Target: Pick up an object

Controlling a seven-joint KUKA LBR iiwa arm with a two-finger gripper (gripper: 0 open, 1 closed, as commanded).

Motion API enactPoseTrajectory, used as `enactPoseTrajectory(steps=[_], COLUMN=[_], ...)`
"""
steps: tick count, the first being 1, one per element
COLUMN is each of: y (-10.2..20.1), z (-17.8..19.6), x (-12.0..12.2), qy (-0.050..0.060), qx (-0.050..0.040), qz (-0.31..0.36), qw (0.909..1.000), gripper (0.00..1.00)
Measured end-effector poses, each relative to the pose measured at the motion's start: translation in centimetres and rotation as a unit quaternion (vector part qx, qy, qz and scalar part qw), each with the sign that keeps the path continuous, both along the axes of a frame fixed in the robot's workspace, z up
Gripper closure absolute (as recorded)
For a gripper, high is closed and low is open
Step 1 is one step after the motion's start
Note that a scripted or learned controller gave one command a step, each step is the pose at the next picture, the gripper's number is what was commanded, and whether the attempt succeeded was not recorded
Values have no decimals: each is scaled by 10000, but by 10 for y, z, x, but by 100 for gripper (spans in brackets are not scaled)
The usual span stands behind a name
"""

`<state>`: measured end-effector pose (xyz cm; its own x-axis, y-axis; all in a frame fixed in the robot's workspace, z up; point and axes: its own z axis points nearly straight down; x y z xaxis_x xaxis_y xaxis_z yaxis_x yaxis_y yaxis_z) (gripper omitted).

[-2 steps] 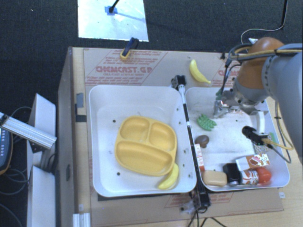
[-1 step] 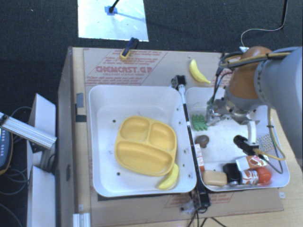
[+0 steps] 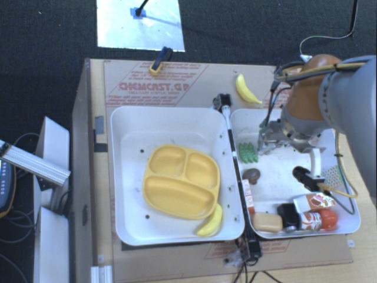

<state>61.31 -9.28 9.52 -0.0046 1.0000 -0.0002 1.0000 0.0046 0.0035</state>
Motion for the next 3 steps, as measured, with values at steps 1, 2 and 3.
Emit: enactPoseTrajectory(steps=[1,2,3], y=[7,7,-2], z=[-11,0,-11], x=[6,7,-23], qy=[6,-7,18], qx=[2,3,1], qz=[-3,3,-17], qw=[10000,10000,10000], gripper=[100,100,100])
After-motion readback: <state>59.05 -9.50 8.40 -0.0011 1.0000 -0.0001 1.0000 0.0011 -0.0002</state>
